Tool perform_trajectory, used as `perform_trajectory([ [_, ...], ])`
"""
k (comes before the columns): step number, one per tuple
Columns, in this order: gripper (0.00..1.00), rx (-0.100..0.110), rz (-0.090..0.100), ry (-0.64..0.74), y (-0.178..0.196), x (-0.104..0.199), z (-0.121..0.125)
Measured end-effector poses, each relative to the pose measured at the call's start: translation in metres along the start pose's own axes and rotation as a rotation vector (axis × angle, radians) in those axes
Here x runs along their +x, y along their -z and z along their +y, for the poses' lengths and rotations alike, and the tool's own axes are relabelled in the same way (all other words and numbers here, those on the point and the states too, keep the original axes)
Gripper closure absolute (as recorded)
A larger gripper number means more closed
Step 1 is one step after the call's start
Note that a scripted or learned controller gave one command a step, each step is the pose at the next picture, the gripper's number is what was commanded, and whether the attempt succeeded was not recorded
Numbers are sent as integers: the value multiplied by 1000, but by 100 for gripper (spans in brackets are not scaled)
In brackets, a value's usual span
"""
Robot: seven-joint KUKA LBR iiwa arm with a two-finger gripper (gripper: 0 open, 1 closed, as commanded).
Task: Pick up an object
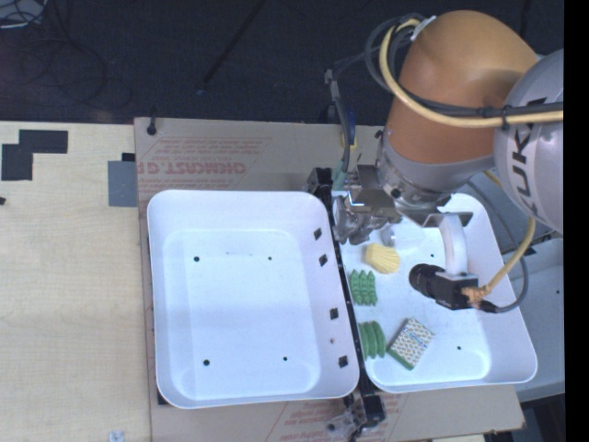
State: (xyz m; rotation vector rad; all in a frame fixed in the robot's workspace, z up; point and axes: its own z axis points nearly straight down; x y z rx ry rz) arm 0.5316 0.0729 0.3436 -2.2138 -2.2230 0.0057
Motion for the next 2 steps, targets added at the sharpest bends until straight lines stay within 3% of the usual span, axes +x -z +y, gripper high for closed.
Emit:
perform_trajectory([
  [1, 100, -6, 1, 3, 63, 67, -20],
  [2, 100, -5, 0, 1, 87, 131, -32],
])
